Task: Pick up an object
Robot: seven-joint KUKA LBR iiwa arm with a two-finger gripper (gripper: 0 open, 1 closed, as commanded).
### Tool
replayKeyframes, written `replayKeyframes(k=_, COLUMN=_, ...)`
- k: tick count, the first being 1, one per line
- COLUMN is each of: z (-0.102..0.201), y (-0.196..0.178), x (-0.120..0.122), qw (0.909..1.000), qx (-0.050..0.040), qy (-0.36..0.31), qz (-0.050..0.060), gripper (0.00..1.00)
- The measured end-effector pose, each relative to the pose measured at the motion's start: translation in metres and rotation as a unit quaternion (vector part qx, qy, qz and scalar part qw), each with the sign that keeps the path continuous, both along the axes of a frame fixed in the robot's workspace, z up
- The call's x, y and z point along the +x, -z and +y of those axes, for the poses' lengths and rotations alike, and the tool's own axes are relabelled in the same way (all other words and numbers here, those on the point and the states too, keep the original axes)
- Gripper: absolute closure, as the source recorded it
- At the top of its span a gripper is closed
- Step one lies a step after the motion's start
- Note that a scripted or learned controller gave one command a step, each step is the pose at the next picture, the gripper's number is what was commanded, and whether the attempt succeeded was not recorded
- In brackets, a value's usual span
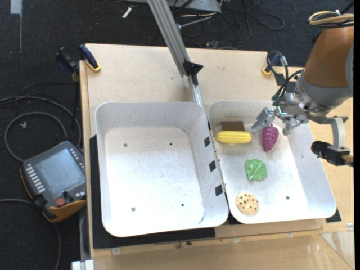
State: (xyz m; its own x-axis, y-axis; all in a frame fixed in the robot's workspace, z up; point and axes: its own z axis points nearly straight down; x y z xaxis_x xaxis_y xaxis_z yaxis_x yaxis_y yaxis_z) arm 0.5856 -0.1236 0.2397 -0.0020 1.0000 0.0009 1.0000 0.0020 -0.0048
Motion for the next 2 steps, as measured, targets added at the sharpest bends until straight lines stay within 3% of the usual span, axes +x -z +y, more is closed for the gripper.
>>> replayKeyframes(k=1, z=0.000, y=-0.002, x=0.000, qw=1.0000, qx=-0.0003, qy=0.001, qz=-0.002, gripper=0.00)
replayKeyframes(k=2, z=-0.003, y=0.043, x=-0.006, qw=1.0000, qx=-0.0004, qy=0.002, qz=0.000, gripper=0.00)
